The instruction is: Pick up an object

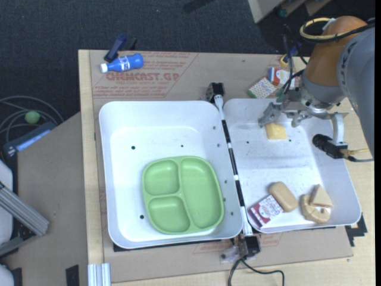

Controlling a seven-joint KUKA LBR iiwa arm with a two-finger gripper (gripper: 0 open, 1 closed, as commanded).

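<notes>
Green divided plate [181, 194]; white bins [119, 124]; yellow block [276, 131]; red-and-white packet [265, 210]; blue-and-white bottle [122, 63].

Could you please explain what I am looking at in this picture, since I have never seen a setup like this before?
One fixed camera looks down at a slant on a bench with two shallow white bins. The grey arm with the orange band is a robot reaching in from the right; its gripper sits over a small yellow block in the right bin, though I cannot tell whether it holds it. That bin also has two bread-like pieces and a red-and-white packet. The left bin holds a green divided plate. A blue-and-white bottle lies on the bench.
</notes>
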